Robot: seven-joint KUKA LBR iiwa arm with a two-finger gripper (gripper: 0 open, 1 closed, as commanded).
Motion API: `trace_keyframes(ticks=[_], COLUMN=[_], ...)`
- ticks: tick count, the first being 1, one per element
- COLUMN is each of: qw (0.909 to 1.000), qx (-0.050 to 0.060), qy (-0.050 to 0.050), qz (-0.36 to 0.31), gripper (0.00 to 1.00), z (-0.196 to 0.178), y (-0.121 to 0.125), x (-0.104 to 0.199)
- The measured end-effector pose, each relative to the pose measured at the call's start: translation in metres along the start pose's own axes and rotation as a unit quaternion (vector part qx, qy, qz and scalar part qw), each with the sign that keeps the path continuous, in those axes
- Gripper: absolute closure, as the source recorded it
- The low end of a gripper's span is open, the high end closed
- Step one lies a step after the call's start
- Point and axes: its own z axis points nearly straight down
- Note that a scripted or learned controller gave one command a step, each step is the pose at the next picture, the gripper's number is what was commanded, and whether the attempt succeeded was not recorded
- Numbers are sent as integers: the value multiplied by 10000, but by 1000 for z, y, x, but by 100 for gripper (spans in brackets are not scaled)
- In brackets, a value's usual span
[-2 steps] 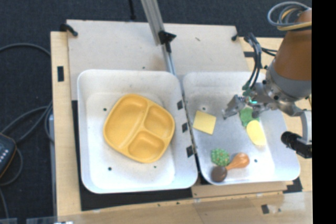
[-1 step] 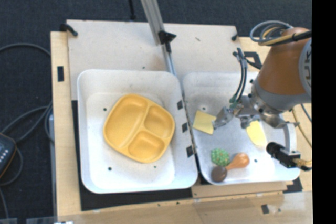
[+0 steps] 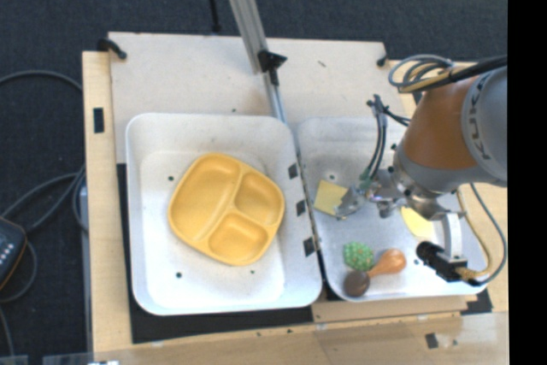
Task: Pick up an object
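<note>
The right bin holds several small objects. A pale yellow block lies near its left wall. At the front lie a green knobbly piece, an orange piece and a brown ball, close together. Another yellow piece peeks out from under the arm. My gripper hangs low in the bin, just right of the pale yellow block and above the green piece. No object can be made out in its grasp.
The left bin carries a yellow divided plate. A metal pole slants up from between the bins. The arm's body and cables cover the right bin's right half.
</note>
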Motion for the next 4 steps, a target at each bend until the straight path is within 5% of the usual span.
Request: trace_keyframes(ticks=[1, 2, 4], qw=[10000, 10000, 10000], qx=[-8, -45, -59], qy=[-3, 0, -6], qz=[0, 26, -18], gripper=[0, 100, 100], z=[53, 39, -59], y=[0, 2, -1], x=[-1, -2, 4])
